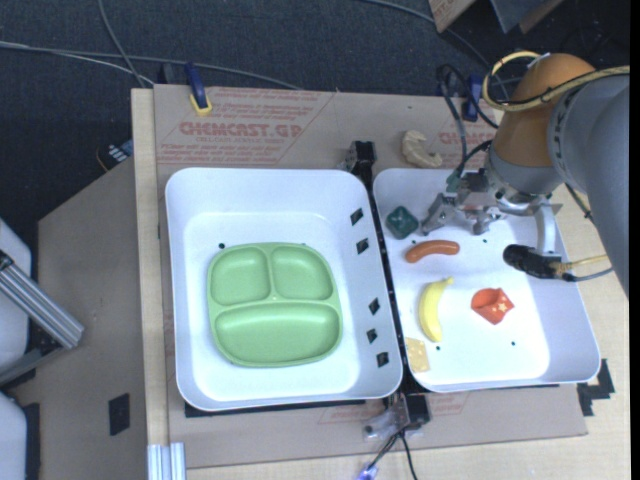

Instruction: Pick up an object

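The right bin holds a dark green block at its far left, an orange-red sausage just below that, a yellow banana, a red chunk and a small tan piece near the front left corner. My gripper hangs over the back of this bin, just above and right of the sausage and right of the green block. Its two fingers stand spread apart with nothing between them.
A green divided plate lies in the left bin. A beige lump sits on the bench behind the right bin. The divider between the bins runs close to the green block.
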Controlling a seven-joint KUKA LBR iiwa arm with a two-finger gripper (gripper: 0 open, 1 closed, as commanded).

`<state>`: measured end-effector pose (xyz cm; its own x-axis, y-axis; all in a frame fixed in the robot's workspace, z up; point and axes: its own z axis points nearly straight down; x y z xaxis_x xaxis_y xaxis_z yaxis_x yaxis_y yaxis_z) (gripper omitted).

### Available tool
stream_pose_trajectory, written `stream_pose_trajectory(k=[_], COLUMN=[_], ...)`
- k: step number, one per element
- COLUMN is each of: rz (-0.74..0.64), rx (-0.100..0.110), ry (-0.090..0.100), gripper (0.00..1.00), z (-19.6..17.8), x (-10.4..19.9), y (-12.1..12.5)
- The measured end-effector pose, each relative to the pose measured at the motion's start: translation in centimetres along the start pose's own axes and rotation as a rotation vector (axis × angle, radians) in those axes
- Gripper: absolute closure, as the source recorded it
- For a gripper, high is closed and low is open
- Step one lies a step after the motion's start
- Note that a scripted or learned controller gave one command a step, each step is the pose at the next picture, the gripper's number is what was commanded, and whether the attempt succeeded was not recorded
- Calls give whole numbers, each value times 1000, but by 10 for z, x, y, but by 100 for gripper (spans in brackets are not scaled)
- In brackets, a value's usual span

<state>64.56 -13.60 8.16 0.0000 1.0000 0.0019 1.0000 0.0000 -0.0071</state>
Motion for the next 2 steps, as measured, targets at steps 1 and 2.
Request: stream_pose_trajectory(k=[1, 2], rz=[0, -1], rx=[-8, -14], ry=[-1, -3], gripper=[100, 100], z=[-16, -81], x=[0, 4], y=[2, 3])
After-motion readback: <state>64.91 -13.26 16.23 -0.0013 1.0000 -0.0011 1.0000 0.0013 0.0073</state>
